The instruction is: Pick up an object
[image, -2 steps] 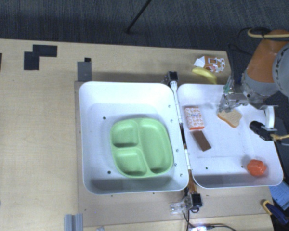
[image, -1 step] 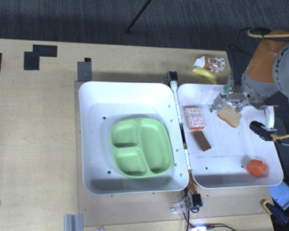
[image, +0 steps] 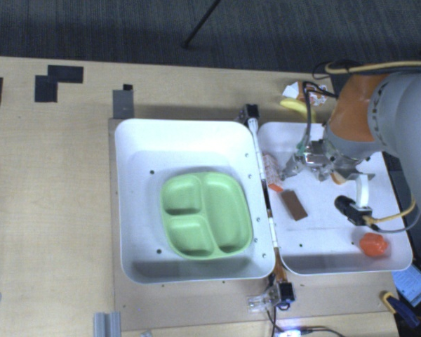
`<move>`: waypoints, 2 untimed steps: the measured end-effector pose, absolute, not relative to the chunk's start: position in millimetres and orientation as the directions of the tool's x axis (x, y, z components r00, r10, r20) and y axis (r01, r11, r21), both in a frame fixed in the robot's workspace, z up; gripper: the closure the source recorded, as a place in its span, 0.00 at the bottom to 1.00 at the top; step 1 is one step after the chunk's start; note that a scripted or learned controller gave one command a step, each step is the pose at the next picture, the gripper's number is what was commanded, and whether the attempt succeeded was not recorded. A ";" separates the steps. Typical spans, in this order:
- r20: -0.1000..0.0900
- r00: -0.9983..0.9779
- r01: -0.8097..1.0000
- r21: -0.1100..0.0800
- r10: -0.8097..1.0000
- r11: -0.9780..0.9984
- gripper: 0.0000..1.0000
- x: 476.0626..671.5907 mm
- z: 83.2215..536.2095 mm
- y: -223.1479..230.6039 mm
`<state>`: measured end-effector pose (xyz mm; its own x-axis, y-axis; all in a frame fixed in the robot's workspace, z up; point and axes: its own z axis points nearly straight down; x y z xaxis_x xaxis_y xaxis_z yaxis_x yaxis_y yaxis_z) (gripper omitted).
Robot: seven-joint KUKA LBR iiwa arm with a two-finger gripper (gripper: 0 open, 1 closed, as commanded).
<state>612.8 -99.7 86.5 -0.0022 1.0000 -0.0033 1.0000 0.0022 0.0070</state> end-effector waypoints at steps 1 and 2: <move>-0.001 -0.002 1.000 0.006 1.000 0.002 0.00 567.5 86.6 -87.5; -0.001 -0.004 1.000 0.012 1.000 0.004 1.00 569.6 98.4 -87.0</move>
